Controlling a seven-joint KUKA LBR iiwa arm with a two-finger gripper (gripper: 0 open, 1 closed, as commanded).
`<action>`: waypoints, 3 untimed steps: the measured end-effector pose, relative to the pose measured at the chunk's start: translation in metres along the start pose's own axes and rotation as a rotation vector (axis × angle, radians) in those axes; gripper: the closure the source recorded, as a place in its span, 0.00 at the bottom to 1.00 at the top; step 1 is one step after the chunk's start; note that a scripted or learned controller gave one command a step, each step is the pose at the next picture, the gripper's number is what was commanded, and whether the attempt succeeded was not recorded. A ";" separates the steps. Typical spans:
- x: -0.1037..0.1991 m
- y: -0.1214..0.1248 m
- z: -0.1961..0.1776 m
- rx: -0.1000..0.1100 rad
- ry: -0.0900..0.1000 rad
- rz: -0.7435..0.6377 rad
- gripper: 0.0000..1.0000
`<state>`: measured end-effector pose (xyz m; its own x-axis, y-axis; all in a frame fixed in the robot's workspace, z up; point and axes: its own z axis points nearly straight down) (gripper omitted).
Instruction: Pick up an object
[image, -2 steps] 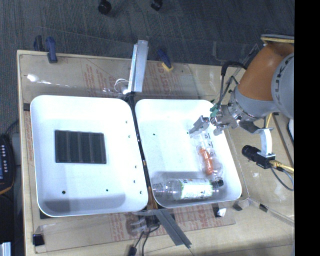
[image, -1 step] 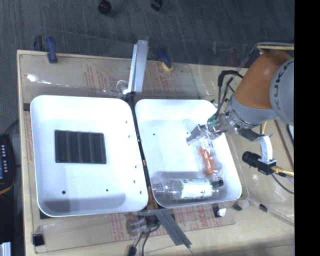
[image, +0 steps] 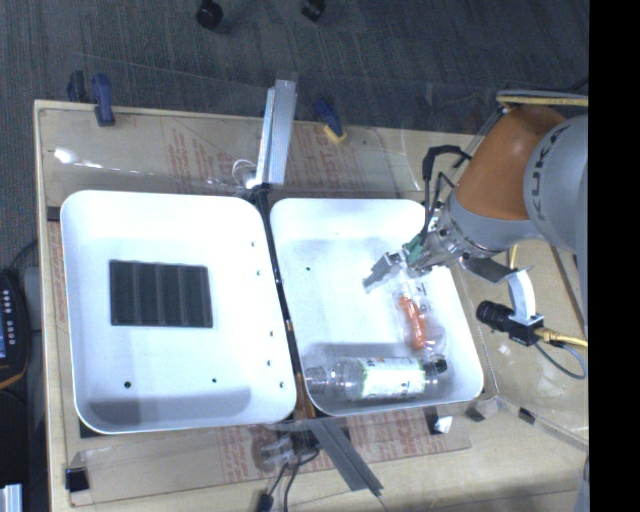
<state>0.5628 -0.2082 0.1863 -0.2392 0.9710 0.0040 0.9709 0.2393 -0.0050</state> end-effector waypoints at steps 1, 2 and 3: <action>-0.002 0.009 0.011 -0.002 -0.002 -0.036 0.00; 0.001 -0.002 0.002 0.003 0.002 -0.028 0.00; 0.002 -0.006 0.001 0.003 0.003 -0.070 0.00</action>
